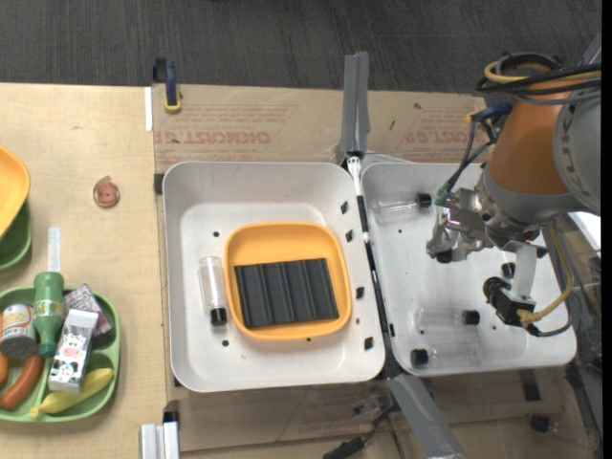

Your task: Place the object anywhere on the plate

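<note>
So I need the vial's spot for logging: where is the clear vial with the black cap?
The vial lies in the left bin, just left of the orange plate.

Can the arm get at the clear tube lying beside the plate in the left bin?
Probably yes. The tube lies flat on the bin floor left of the plate, nothing on top. The arm sits over the right bin, with open space between.

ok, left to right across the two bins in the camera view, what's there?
clear tube → orange plate with the black ridged block on it → divider between bins → robot arm over the right bin.
</note>
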`<state>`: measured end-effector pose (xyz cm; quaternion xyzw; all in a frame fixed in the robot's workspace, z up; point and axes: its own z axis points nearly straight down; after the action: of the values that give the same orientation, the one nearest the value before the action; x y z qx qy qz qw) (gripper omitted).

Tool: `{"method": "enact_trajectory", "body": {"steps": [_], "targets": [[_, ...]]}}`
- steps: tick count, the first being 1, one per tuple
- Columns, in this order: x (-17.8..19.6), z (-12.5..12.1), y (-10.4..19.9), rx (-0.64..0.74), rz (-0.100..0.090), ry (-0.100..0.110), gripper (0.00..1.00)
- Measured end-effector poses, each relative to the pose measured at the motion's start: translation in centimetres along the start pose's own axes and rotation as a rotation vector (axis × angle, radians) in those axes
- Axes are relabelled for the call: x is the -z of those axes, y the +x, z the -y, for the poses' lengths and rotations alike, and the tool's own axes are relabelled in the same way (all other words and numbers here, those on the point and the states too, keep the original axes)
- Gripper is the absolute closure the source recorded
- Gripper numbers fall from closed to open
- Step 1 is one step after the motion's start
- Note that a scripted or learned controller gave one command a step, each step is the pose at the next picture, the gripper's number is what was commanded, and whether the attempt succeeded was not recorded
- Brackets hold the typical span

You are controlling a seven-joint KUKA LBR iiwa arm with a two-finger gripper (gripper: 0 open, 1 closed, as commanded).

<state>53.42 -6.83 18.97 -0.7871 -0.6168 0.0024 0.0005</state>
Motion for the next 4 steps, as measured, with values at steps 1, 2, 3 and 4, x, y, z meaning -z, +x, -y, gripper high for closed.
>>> {"method": "enact_trajectory", "body": {"steps": [1,2,3,4], "targets": [[0.2,-3.9,3.1,0.081,0.000,-0.001,1.00],[0.1,-6.4,6.4,0.263,0.000,-0.003,1.00],[2.8,-5.3,7.0,0.403,0.000,-0.003,1.00],[1.7,-5.5,7.0,0.654,-0.001,-0.001,1.00]]}}
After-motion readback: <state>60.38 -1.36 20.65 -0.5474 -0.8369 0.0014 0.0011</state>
